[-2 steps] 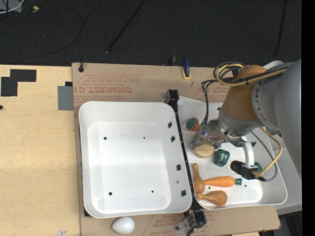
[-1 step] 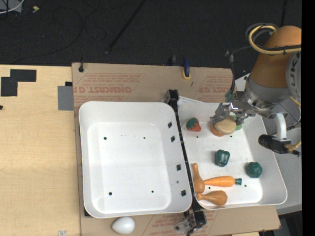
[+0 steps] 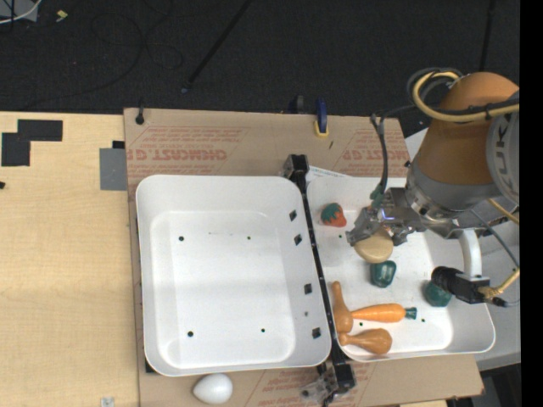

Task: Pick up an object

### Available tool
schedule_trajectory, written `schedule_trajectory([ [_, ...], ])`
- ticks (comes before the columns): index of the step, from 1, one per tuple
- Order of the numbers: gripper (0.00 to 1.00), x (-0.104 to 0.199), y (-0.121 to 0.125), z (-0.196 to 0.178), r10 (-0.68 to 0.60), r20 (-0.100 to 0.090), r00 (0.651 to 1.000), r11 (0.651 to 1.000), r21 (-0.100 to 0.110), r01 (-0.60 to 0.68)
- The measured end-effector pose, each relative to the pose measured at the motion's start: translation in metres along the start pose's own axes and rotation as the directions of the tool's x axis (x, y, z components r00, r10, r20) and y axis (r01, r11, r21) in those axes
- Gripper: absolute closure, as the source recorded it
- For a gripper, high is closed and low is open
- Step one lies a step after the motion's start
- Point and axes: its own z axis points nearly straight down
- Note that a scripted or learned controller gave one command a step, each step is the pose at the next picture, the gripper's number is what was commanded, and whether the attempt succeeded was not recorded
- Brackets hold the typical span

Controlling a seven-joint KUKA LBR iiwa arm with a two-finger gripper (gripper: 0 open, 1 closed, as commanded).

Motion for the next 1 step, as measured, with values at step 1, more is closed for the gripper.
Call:
schedule_trajectory([
  [1,1.00,0.0680,-0.0367,-0.0013,-0.003,0.000,1.000,1.000,0.001,0.003],
])
